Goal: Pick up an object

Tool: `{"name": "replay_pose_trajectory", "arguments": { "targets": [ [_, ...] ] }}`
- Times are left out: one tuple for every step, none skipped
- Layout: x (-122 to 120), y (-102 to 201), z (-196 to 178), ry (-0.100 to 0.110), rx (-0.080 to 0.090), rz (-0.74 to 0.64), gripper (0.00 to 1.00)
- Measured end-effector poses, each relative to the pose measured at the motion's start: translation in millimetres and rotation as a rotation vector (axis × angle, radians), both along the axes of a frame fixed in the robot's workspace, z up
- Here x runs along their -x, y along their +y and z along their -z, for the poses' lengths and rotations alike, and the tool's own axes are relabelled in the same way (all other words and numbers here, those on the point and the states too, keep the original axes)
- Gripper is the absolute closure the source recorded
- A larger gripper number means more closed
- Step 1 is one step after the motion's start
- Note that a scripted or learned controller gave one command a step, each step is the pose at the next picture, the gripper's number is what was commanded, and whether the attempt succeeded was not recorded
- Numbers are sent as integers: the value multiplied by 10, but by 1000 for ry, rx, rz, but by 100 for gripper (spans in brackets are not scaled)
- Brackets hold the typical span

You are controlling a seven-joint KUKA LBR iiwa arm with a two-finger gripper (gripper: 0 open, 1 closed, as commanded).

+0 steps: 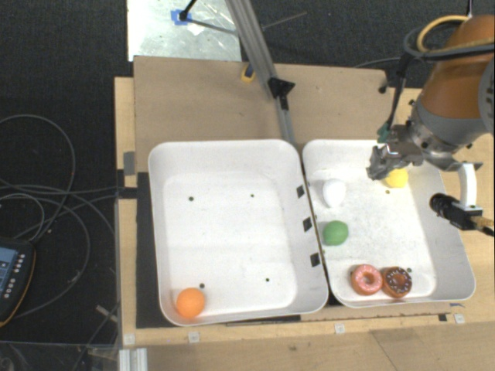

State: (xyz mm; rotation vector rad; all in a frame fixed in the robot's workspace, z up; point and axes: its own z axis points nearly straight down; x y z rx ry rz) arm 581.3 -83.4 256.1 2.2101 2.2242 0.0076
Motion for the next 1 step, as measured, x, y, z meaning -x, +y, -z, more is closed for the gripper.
{"name": "replay_pose_trajectory", "arguments": {
  "targets": [
    [-90,609,98,5,-3,-5,100]
  ]
}}
